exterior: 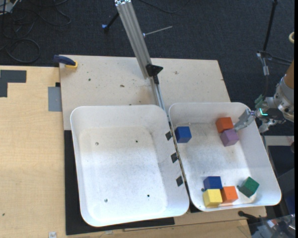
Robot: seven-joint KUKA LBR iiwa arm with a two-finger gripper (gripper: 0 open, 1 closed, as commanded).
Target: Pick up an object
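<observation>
From the overhead camera I am seeing the gripper (245,120) reaching in over the right bin (268,155) from its upper right rim, its tip sitting just beside the purple cube (229,137) and the orange cube (224,124), which are touching each other; I cannot tell how the jaws are standing. A blue cube (183,134) is lying near the divider, while a blue block (213,183), yellow block (212,198), orange block (229,194) and green block (249,186) are clustering at the near edge, and the left bin (89,118) is sitting alongside on the surface (109,78)
</observation>
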